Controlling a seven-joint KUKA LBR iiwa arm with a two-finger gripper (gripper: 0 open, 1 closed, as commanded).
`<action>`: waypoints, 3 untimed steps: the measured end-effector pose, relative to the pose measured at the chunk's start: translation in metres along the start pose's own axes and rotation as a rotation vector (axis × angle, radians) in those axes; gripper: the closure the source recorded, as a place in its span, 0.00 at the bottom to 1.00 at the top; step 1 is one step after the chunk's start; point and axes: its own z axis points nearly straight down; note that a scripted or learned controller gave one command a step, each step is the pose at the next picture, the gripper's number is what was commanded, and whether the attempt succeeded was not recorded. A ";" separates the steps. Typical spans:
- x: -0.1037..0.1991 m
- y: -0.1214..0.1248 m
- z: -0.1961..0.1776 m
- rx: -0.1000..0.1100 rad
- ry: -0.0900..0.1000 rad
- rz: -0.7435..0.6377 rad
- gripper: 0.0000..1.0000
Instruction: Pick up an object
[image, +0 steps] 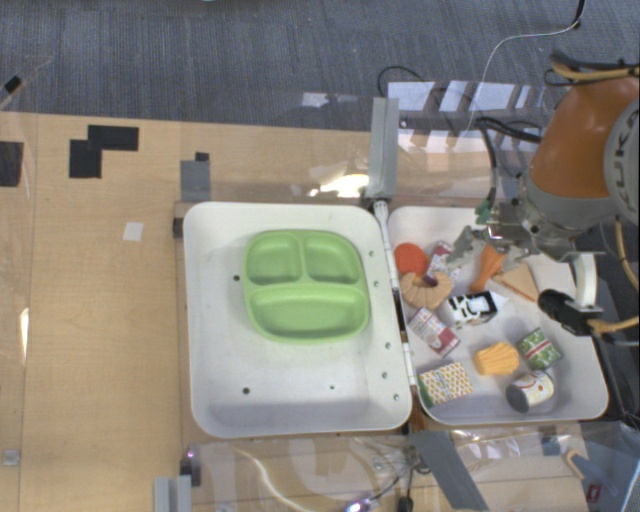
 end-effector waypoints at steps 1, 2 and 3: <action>-0.016 0.034 0.015 -0.002 -0.001 0.211 0.00; -0.024 0.066 0.120 -0.017 -0.003 -0.023 0.00; -0.028 0.050 0.118 -0.024 -0.002 -0.065 0.00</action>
